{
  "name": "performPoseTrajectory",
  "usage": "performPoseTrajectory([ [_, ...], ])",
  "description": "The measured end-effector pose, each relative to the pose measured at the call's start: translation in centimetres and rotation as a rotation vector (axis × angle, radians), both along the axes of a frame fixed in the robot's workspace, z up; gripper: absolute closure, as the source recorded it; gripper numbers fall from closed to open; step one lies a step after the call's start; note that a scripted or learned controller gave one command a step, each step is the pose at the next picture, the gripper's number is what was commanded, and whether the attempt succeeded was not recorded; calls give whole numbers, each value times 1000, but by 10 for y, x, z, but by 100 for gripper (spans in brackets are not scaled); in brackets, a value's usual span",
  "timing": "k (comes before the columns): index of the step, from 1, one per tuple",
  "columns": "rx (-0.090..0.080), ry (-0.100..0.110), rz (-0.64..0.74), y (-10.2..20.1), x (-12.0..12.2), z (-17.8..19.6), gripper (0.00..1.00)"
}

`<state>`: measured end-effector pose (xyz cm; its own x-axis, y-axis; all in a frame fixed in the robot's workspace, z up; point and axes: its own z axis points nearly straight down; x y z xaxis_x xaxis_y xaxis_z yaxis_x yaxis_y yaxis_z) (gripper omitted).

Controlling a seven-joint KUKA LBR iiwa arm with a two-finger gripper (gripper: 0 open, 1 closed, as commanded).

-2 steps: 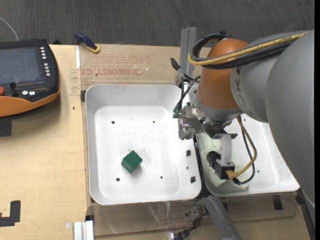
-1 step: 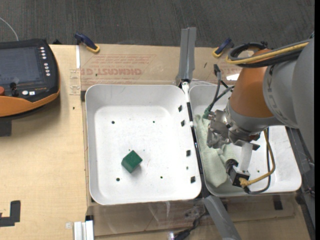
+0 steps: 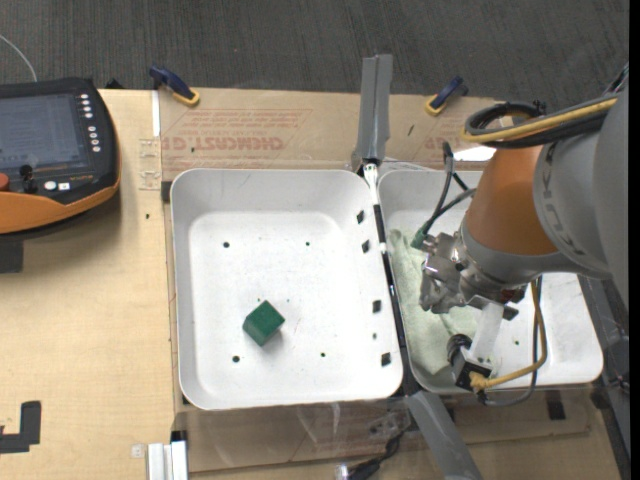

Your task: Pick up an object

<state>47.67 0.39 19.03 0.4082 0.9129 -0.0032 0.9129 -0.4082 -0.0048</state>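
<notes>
While the arm (image 3: 530, 203) reaches in from the right, its wrist hangs low over the right bin (image 3: 575, 313), above a pale cloth (image 3: 415, 323) that lies crumpled along that bin's left side. Whether the jaws (image 3: 445, 293) are open or closed I cannot tell (the wrist body and cables hide them from above), and nothing can be seen between them. A small green block (image 3: 264, 323) sits in the left bin (image 3: 200, 268), towards its near left part, tilted a little on the white floor and well apart from the arm. Both bins rest side by side on the table (image 3: 80, 348), touching along a grey divider (image 3: 375, 108). On the table's far left lies a control tablet (image 3: 50, 148) with an orange rim.
</notes>
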Motion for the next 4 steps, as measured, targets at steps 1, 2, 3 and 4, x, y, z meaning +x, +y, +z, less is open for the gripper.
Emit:
performPoseTrajectory([
  [1,-2,3,1,-1,0,8,100],
  [2,-2,-1,-187,41,0,0,100],
  [3,-4,-1,-337,81,0,0,100],
  [4,-5,-2,-673,42,46,0,100],
])
